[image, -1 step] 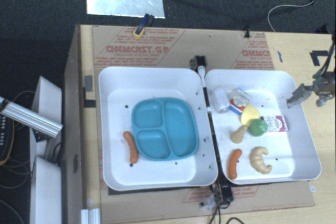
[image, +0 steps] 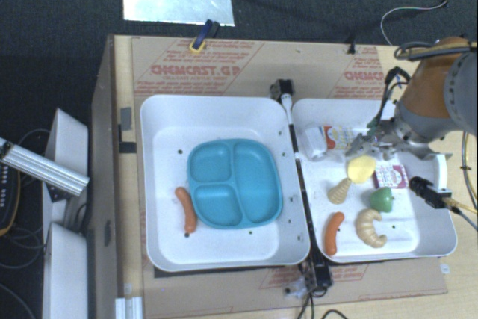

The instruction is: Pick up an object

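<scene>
Pale yellow rounded object (image: 361,168) lies below the gripper (image: 371,147).

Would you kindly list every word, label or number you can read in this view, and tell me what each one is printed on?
"CHEMCAST GP": red print on the brown board under the bins, left of centre; the smaller lines around it are too blurred to read.
The same red print at the board's right end: partly covered, unreadable.
Small packet in the right bin: print too small to read.

Bright, even overhead light, soft shadows, mild glare on the white bins (image: 224,112); slightly soft focus.
</scene>
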Controlling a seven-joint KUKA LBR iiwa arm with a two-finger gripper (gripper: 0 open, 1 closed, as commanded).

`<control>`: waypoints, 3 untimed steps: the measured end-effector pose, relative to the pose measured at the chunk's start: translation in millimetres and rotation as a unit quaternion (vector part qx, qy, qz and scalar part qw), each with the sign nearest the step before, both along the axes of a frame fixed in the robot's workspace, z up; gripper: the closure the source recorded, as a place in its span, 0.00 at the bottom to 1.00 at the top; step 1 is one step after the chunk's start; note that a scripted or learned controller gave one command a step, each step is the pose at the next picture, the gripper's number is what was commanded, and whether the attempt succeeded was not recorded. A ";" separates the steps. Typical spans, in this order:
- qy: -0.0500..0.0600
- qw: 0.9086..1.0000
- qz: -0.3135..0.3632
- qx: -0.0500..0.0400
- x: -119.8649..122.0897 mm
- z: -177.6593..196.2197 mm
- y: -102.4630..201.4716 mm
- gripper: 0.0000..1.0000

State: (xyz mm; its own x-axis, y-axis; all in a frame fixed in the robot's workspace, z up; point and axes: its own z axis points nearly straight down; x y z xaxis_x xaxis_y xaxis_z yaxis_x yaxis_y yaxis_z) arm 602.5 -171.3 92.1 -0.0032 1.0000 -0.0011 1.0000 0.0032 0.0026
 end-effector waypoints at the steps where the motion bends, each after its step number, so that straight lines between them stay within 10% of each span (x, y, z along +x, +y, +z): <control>1: 0.001 1.000 0.000 0.001 -34.9 -7.9 40.4 0.00; 2: -0.002 1.000 0.000 0.000 -33.1 4.2 40.0 1.00; 3: 0.000 1.000 0.000 0.000 -34.0 3.1 40.0 0.00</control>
